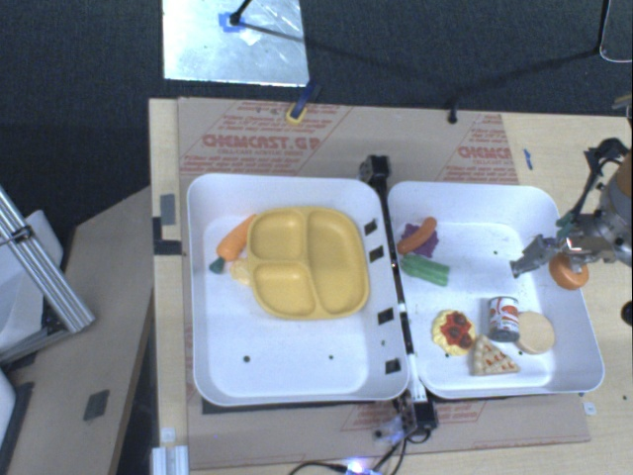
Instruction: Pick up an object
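The right bin holds several toy foods. An orange-red sausage lies on a purple piece at its left, with a green piece just below. Nearer the front are a round yellow and red food, a small can, a tan bun and a pizza slice. My gripper reaches in from the right over the bin's right side, above the can and apart from it. Nothing shows in its grasp. An orange round shape sits right behind it.
The left bin carries a yellow divided plate with a carrot at its left edge. A black divider runs between the bins. A metal sheet lies beyond the bench.
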Controlling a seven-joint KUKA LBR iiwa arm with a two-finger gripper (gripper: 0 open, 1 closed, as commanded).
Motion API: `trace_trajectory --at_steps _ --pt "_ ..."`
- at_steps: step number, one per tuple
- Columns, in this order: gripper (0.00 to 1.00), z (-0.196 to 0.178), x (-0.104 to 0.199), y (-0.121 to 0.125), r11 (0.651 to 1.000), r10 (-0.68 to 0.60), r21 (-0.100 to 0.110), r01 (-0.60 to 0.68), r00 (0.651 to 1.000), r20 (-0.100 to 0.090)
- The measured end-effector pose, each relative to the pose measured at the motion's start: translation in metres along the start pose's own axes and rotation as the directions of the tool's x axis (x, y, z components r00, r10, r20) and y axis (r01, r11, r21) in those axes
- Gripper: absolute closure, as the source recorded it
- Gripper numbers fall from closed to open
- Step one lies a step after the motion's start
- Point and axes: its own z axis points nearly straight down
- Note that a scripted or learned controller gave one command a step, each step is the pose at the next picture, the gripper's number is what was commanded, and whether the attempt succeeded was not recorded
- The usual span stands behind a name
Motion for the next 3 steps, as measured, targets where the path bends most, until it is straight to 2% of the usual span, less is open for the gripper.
trace_trajectory --at_steps 1,3 --pt "0.00 -0.005 0.000 0.002 1.000 -0.002 -0.009 0.002 1.000 0.002" --pt "0.00 0.080 0.004 0.003 1.000 -0.001 -0.006 0.001 1.000 0.001"
